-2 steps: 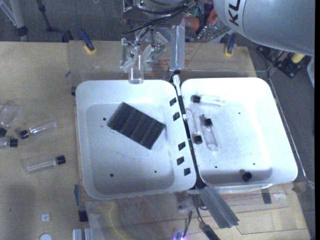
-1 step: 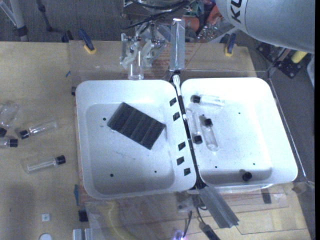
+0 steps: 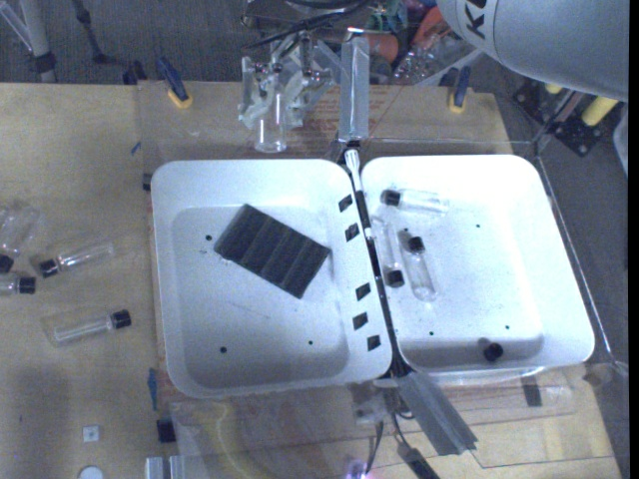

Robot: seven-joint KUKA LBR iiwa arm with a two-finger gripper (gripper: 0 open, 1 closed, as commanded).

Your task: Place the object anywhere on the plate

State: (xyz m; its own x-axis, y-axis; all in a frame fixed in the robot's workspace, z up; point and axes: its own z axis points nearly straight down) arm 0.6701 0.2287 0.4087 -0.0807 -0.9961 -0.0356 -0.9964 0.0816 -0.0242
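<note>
Camera view is showing, at its nine o'clock side, three loose vials (image 3: 75, 258) lying on the bare bench (image 3: 70, 148), outside the bins. Next to them the left bin (image 3: 165, 193) is sitting, and the dark ribbed plate (image 3: 272, 250) is lying flat near its middle, its long side running from ten o'clock to four o'clock. Nothing is resting on the plate.

Past the left bin's twelve o'clock rim, the gripper (image 3: 268, 118) is hanging over the bench, well apart from the plate. Whether it is open or closed cannot be told, and a glassy shape at its tip is too unclear to name.

A divider (image 3: 367, 257) with black tabs is running between the two bins. In the right bin (image 3: 559, 267), a slim vial (image 3: 384, 252) is lying just beside that divider, pointing toward six o'clock. A second vial (image 3: 419, 267) is lying near it, roughly parallel. A third vial (image 3: 414, 201) is lying at the bin's eleven o'clock, with its black cap pointing to nine o'clock. A small black cap (image 3: 491, 350) is sitting at the bin's five o'clock.

The grey arm (image 3: 559, 18) is filling the view's one o'clock corner.
</note>
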